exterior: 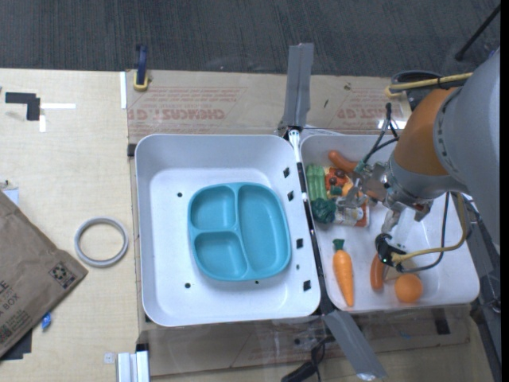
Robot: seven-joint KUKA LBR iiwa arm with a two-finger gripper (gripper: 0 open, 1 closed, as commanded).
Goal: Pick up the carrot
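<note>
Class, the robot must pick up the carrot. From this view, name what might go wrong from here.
1. The hand hovers over the pile of toy food at the back of the right bin, apart from the carrot; it may grab the wrong item.
2. An orange piece and a round orange fruit lie near the carrot and could be mistaken for it.
3. The carrot lies near the bin's left wall, which may block a clean grasp.

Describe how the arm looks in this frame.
The arm is bulky, rounded and grey, with an orange band above the wrist. Thin black cables loop beside it. The end effector looks silvery; finer detail is unclear.
</note>
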